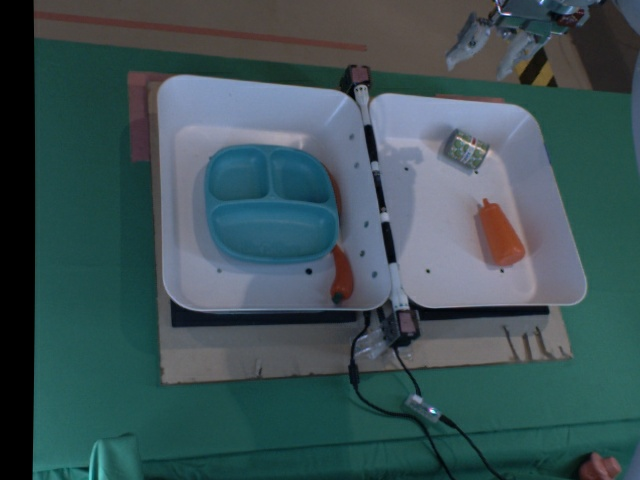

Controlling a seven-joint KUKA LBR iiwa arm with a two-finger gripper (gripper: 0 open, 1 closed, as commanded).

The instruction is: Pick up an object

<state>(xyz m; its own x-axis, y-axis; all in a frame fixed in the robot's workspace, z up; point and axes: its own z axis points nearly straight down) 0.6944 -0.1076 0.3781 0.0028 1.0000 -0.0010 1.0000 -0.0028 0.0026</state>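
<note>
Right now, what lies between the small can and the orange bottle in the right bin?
Nothing: the camera view shows bare white bin floor between the can and the orange bottle.

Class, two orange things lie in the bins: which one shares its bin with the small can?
The orange bottle, in the right bin below the can; the carrot lies left, beside the teal plate.

Illumination is dim with a blue-green cast. The white bins (470, 268) appear brightest, without harsh glare. Soft shadows lie beneath the teal plate (270, 203). Focus is moderately soft overall; edge distortion is slight.
</note>
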